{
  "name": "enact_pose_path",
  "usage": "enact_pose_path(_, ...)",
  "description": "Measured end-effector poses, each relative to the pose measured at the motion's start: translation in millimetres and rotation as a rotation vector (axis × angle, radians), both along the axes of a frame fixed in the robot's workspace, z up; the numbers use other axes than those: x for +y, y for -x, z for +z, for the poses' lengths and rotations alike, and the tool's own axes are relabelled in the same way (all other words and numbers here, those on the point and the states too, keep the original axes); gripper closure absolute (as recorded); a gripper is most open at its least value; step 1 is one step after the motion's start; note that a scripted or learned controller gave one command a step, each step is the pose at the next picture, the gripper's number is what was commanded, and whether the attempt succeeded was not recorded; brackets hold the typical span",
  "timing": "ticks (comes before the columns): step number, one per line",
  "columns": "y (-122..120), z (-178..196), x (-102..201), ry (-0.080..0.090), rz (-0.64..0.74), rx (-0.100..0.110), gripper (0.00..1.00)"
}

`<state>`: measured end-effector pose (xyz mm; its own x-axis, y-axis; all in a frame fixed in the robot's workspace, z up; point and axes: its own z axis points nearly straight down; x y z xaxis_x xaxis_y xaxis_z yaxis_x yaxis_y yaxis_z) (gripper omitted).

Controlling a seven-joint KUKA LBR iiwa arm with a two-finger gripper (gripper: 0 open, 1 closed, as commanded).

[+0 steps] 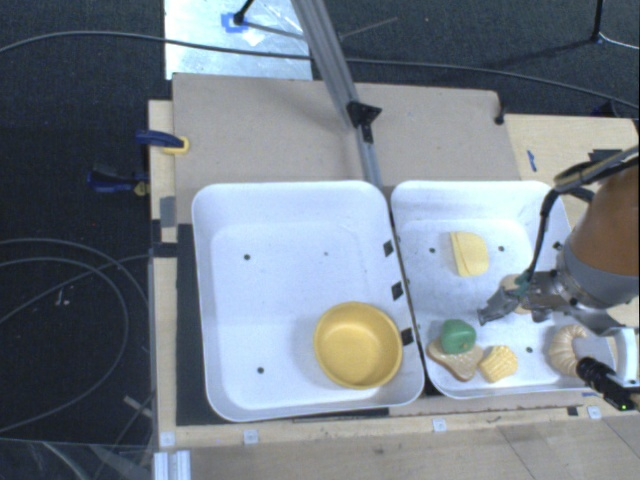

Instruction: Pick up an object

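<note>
Yellow bowl (358, 344) in left white bin (230, 268), tan bench (270, 128), dark carpet (70, 58)

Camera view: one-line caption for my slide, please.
Grey arm's gripper low in the right white bin near a green round object; yellow bowl in the left bin.

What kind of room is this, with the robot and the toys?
Probably a robot testing lab. A robot arm reaches over two white bins on a bench, toy-like things such as a yellow bowl sit in them, and cables trail across the dark floor.
</note>
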<state>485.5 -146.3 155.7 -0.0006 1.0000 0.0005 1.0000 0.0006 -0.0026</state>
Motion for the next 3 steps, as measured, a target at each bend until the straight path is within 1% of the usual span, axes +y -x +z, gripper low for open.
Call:
enact_pose_path(1, 2, -42, -2, 0.000, 0.000, -0.001, 0.00)
enact_pose_path(2, 1, -63, -3, 0.000, 0.000, -0.005, 0.00)
enact_pose_path(3, 1, -54, -2, 0.001, 0.000, -0.006, 1.00)
